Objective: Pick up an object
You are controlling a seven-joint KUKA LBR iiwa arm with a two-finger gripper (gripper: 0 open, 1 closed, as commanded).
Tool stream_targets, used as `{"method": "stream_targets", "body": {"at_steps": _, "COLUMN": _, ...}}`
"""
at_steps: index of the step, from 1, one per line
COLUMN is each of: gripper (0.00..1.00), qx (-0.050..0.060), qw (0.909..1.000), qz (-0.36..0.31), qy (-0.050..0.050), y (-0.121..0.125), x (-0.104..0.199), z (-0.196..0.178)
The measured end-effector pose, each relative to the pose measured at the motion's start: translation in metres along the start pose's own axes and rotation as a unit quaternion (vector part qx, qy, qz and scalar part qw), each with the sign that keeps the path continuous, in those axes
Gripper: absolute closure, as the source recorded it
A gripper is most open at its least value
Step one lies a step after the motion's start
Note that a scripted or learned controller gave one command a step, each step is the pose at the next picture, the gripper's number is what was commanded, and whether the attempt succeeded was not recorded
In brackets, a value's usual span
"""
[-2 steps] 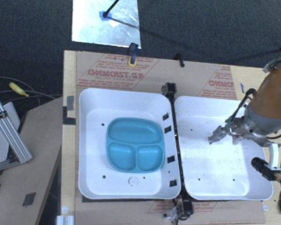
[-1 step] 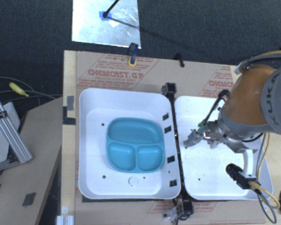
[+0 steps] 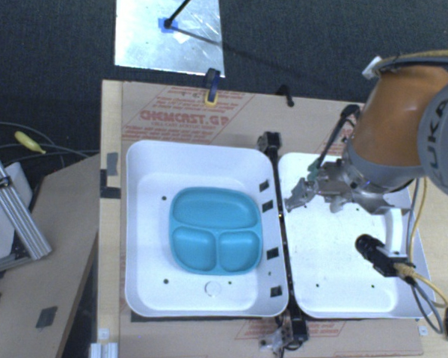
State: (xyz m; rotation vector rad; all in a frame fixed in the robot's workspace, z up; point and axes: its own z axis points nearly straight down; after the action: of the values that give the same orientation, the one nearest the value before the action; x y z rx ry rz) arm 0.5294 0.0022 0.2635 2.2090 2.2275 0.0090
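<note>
Over the right bin (image 3: 338, 293), tool (image 3: 296, 195) at 10 o'clock, grip state unreadable; go 8 o'clock to blue tray (image 3: 214, 230), grab its rim.

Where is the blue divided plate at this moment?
The blue divided plate lies in the left bin of the camera view, near its middle, left of the black divider between bins.
</note>
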Motion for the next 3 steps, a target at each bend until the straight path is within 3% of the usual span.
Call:
{"method": "stream_targets", "body": {"at_steps": 1, "gripper": 0.0, "qx": 0.004, "qw": 1.0, "qz": 0.004, "qy": 0.0, "y": -0.044, "x": -0.002, "z": 0.006}}
{"method": "stream_targets", "body": {"at_steps": 2, "gripper": 0.0, "qx": -0.003, "qw": 1.0, "qz": -0.002, "qy": 0.002, "y": -0.04, "x": 0.072, "z": -0.1}}
{"method": "stream_targets", "body": {"at_steps": 3, "gripper": 0.0, "qx": -0.007, "qw": 1.0, "qz": 0.0, "qy": 0.003, "y": -0.04, "x": 0.092, "z": -0.252}}
